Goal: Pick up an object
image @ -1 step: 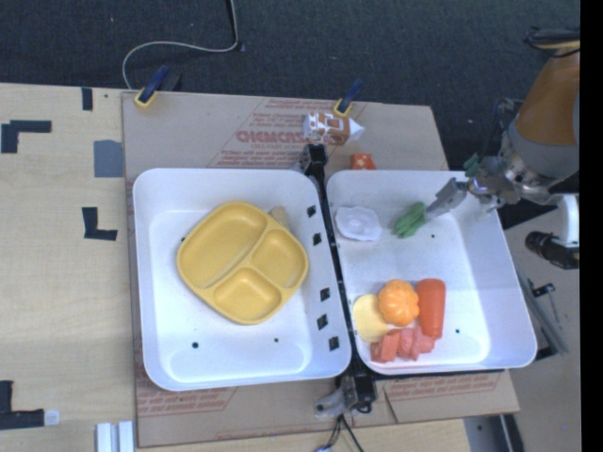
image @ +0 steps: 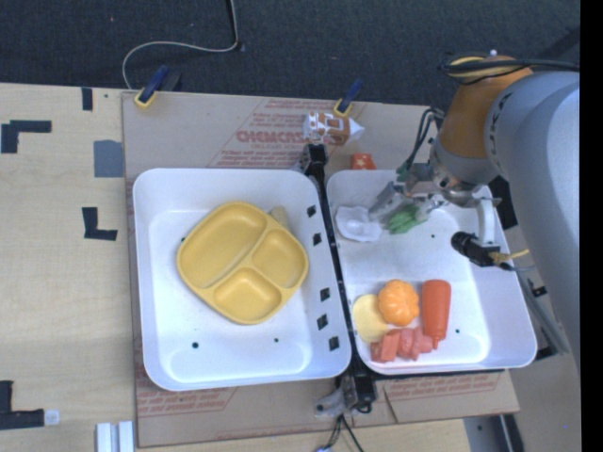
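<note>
Right bin (image: 471, 351) — tool (image: 400, 203) over green item (image: 405, 221), white cup (image: 355, 223) beside.

The end effector (image: 394, 202) partly hides a green object (image: 405, 221); its fingers blur together.

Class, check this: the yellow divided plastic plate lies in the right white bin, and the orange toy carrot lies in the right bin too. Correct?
Not quite. The camera view shows the yellow divided plastic plate in the left white bin; the orange toy carrot does lie in the right white bin.
</note>
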Available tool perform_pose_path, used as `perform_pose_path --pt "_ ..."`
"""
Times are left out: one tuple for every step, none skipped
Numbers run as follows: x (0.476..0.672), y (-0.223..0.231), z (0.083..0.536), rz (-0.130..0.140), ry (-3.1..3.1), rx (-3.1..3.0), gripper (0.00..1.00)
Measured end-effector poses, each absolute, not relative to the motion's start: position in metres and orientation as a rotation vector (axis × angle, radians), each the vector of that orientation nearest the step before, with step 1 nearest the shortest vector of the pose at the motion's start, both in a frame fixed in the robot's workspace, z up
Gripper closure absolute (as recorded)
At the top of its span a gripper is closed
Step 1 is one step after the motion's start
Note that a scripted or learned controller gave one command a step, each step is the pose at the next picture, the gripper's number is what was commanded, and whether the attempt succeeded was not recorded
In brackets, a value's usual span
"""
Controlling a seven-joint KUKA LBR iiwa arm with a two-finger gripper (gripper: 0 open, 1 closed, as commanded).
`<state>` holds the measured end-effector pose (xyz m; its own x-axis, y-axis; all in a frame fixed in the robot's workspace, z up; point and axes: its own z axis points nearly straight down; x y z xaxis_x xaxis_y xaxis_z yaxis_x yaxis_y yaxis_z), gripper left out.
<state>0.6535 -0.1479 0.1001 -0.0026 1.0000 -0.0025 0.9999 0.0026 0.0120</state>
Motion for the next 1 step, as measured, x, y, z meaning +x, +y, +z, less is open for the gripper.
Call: perform_pose_path --pt "0.5576 -0.1743 0.0862 -0.001 2.216 2.225 0.00"
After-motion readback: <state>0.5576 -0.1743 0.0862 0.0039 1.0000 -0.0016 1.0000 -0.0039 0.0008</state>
